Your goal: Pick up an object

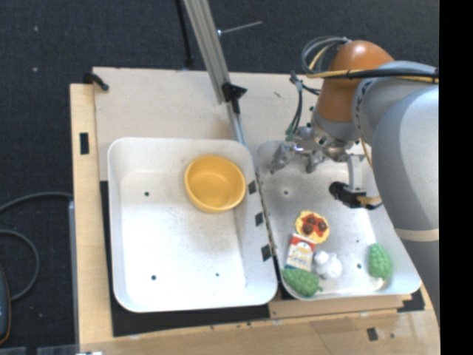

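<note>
Floor: dark speckled carpet fills the frame's top and left, with a black cable looping at the lower left.
Bench (148, 102): pale wood board, mid-frame, lying on the carpet.
Pole (211, 46): a slanted metal bar runs from the top centre down to the gap between the bins.
Left bin (177, 272): white, shallow, with a few dark specks.
Bowl (215, 183): yellow, upright, in the left bin's upper right part.
Right bin (284, 198): white, tilted, touching the left bin's right side.
Packet (300, 253): small red and white box in the right bin's lower part, long axis running roughly up-down in the frame; its print is too small to read.
Round toy (312, 225): yellow disc with red spots, just above the packet.
White lump (327, 264): just right of the packet.
Green toys: one (301, 281) at the bin's lower edge below the packet, another (380, 260) at the lower right.
Arm (399, 146): grey, orange band at the upper right.
Gripper (295, 157): over the right bin's upper edge; whether its jaws are apart or closed, cannot tell.
</note>
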### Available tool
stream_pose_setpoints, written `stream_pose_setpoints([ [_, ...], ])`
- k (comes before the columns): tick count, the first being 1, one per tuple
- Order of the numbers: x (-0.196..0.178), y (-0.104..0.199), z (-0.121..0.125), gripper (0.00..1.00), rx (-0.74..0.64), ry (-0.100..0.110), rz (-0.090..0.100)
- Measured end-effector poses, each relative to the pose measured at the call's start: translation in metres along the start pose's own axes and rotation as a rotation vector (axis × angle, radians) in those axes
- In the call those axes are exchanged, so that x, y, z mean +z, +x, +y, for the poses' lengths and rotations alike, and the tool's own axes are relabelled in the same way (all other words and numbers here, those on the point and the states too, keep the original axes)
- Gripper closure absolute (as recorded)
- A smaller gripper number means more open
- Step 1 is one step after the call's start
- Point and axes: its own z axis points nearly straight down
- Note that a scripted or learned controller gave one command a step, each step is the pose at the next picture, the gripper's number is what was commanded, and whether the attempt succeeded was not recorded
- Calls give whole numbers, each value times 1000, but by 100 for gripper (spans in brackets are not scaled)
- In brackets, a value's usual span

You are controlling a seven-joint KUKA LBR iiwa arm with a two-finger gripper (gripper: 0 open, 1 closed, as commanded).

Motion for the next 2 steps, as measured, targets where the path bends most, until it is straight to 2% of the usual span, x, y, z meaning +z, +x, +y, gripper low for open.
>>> stream_pose_setpoints([
  [1, -12, -1, 1, 100, -2, -4, -2],
  [2, -77, -1, 0, 100, 2, -10, 4],
])
